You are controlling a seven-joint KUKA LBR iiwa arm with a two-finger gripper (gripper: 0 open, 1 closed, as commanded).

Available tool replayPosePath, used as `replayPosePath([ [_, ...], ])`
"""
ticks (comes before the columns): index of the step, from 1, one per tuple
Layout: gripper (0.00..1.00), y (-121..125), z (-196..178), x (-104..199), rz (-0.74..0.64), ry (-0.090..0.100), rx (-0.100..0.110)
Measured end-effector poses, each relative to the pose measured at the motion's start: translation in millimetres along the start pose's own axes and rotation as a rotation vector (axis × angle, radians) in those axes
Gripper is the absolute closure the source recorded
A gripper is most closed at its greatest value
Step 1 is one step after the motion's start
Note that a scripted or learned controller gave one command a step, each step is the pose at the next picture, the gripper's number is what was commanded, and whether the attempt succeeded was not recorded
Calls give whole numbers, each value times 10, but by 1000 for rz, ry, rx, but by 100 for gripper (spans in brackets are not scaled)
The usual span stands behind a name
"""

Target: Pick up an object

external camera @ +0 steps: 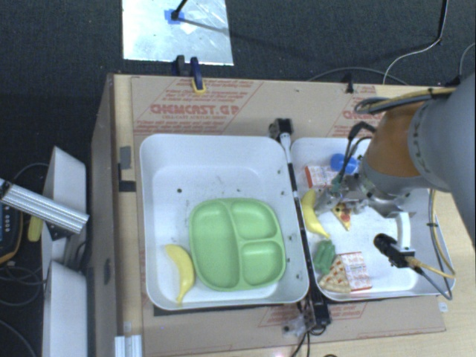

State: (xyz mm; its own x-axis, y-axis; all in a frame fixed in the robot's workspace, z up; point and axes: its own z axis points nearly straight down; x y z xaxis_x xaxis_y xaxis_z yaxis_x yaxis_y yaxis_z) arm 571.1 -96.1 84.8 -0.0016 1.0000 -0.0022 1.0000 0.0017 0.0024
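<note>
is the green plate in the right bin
No, the green plate lies in the left bin, beside a banana.

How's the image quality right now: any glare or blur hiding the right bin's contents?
Camera view: lighting is even and soft, with faint shadows. Strongest glare sits on the foil sheet beyond the bench; the right bin is bright white but not washed out. The arm looks slightly soft and covers part of that bin; the items near the claw are small and hard to resolve.

Both bins look like smooth, slightly glossy white plastic. The green tray is matt plastic, and the bananas look like smooth plastic too. Under them the desk is matt printed cardboard. Beyond it lies a shiny foil sheet.
</note>
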Motion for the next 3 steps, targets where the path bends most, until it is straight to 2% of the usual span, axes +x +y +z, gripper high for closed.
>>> replayPosePath([
  [1, 0, 636, -15, 44, 0, -5, -5],
  [2, 0, 67, 6, -26, -1, 2, 2],
  [3, 0, 631, -1, 8, -2, 2, -1],
])
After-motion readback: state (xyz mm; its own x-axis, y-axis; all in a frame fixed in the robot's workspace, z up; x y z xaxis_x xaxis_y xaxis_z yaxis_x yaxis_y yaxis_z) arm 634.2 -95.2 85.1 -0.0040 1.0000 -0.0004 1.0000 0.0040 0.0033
